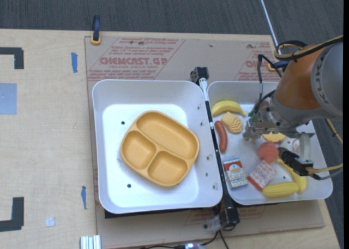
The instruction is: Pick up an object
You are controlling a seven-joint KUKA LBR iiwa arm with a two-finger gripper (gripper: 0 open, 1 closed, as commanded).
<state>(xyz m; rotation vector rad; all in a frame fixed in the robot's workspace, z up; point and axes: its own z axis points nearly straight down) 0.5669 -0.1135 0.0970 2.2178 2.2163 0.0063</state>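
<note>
Arm parked over the right bin, food right under its wrist

The gripper [260, 129] hangs low in the right bin [325, 190], can't tell its state from this angle. Nearest pick looks like the reddish tomato [268, 152], just below and a bit right of it. The hot dog [221, 136] lies off to the left, long axis running up-down along the divider. The yellow plate [159, 148] sits in the other bin.

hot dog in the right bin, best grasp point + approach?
Take the hot dog across its middle, coming straight down, fingers closing over its narrow width. It lies flat and long along the bin's left wall, so leave room on that side; the corn-like piece sits close on its right near the top, so mid-length or lower is safer.
</note>
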